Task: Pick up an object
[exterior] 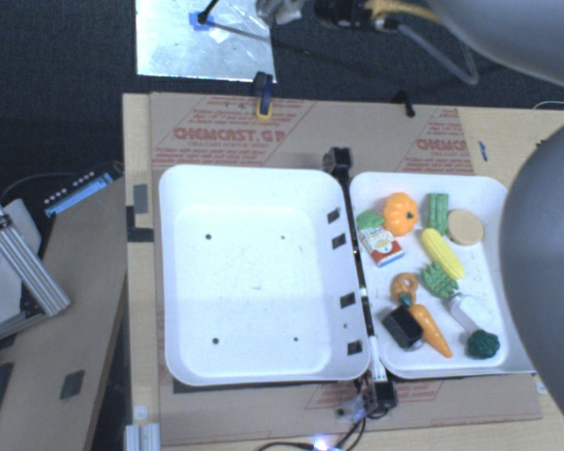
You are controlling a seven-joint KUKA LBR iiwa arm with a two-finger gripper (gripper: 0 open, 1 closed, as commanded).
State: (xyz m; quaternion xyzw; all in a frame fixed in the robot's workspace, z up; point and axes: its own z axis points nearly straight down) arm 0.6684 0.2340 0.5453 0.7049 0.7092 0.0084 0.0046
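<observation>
Arm [536, 252]: large, blurred grey mass right of the pumpkin [401, 212] and also above it. Left bin [254, 271]: left of pumpkin, across the divider, w/ nothing to pick. Right bin [493, 195]: holds pumpkin + all other candidates, tightly packed. Gripper [284, 0]: well above and left of pumpkin, outside both bins; spread or pressed together, cannot tell, and nothing seen in it. Corn [442, 252]: just below-right of pumpkin. Carrot [430, 330]: well below pumpkin, touching the black block [402, 327]. Small box [383, 247]: just below-left of pumpkin. Risks (judgement): crowding means a descent may hit two items at once, e.g. carrot + block, and push rather than pinch; round pumpkin likely to roll out of a squeeze; a drop toward the left bin grabs nothing.
</observation>
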